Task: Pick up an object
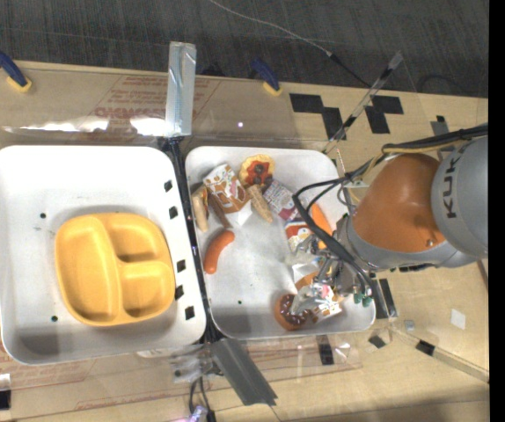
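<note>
Well, the pick isn't done yet, far as I can judge. The gripper (327, 290) is low in the right bin (261, 310), over the near-right corner clutter, w/ the arm's orange band (393, 209) bulking above it. Can't tell if the hand is open or closed; wrist and cables cover it, so nothing counts as held.

Candidate objs all sit in the right bin: a toy sausage (216, 251) toward its left wall, a chocolate donut (292, 310) by its near wall just beside the gripper, small packets (226, 187) at its far end. What's under the wrist is hidden. Left of that bin, a yellow divided tray (112, 266) in the left bin (15, 174). Left to do, probably: grip and lift.
</note>
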### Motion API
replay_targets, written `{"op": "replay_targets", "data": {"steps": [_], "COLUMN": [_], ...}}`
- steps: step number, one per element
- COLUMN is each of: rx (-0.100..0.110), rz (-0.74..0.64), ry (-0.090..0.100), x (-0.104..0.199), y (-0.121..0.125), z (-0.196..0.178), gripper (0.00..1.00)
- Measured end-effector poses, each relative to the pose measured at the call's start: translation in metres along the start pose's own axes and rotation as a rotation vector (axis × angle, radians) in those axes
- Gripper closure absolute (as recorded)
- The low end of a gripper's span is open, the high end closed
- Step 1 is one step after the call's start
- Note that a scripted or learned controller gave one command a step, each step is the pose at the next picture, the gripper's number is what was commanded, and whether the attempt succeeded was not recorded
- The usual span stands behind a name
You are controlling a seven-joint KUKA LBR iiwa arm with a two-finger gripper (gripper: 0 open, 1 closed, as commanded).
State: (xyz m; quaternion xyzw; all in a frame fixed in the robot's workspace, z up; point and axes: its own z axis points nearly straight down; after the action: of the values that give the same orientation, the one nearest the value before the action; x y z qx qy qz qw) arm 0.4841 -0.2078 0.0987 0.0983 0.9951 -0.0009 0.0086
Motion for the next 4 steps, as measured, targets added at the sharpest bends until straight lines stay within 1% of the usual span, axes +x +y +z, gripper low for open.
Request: {"op": "replay_targets", "data": {"steps": [1,2,3,4], "rx": [0.002,-0.007,-0.011,-0.014], "rz": [-0.212,-0.475,-0.593,-0.687], "ry": [0.004,0.003,0.003,0.014], "x": [-0.06,-0.031,-0.02,-0.039], "y": [0.008,0.01,0.011,0.014], "z": [0.002,0.001,0.001,0.003], "gripper": [0.0,0.0,0.0,0.0]}}
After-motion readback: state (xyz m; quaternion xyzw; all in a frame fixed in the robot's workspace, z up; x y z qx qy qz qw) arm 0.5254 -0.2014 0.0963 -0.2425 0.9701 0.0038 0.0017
